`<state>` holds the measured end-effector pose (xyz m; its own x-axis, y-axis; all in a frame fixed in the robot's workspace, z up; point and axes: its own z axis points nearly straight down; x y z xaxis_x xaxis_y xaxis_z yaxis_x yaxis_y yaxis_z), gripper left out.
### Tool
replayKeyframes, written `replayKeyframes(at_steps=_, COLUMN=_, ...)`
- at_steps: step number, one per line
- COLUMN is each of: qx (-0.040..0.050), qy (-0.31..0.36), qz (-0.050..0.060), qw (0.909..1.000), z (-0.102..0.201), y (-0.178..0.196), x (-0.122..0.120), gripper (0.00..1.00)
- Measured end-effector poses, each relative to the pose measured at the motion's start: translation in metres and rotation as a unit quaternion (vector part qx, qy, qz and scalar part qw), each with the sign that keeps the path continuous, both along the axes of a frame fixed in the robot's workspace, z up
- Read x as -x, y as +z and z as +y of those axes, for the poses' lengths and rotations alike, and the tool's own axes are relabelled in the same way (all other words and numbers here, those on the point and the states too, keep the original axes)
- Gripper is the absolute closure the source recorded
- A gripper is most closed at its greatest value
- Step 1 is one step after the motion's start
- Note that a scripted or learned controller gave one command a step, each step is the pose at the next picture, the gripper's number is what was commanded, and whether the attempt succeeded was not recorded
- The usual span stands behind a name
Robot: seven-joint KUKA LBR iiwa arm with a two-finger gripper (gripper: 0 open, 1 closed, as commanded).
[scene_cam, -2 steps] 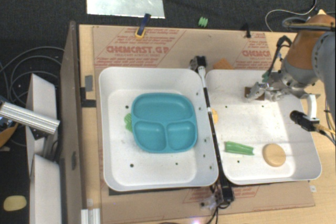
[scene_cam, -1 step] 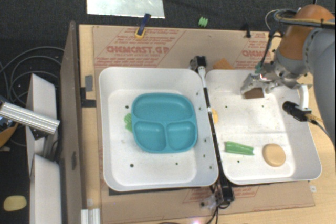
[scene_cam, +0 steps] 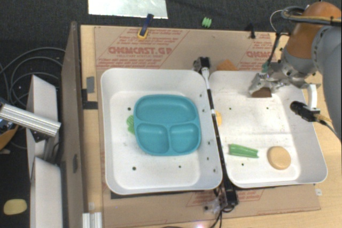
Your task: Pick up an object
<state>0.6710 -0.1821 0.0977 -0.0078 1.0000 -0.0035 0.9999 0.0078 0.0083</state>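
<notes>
My gripper (scene_cam: 263, 84) hangs low over the far part of the right bin (scene_cam: 251, 115), reaching in from the right. A small brown object (scene_cam: 261, 93) lies right under its tip, partly hidden by it; whether the two touch is unclear. Nearer the front of the same bin lie a green pod-shaped piece (scene_cam: 243, 151) and a round tan disc (scene_cam: 279, 157). In the left bin (scene_cam: 115, 93) a teal divided plate (scene_cam: 166, 124) covers most of a small green item (scene_cam: 130, 124) at its left edge.
A black divider bar (scene_cam: 212, 115) runs between the two bins. A black and white part (scene_cam: 304, 109) juts over the right bin's right rim. An orange scrap (scene_cam: 227, 65) lies on the cardboard behind the bins.
</notes>
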Motion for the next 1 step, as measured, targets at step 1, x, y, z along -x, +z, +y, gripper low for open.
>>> replayKeyframes(at_steps=1, qx=-0.0035, qy=0.003, qz=0.0, qw=1.0, z=0.0941, y=0.0541, x=-0.0003, gripper=1.0)
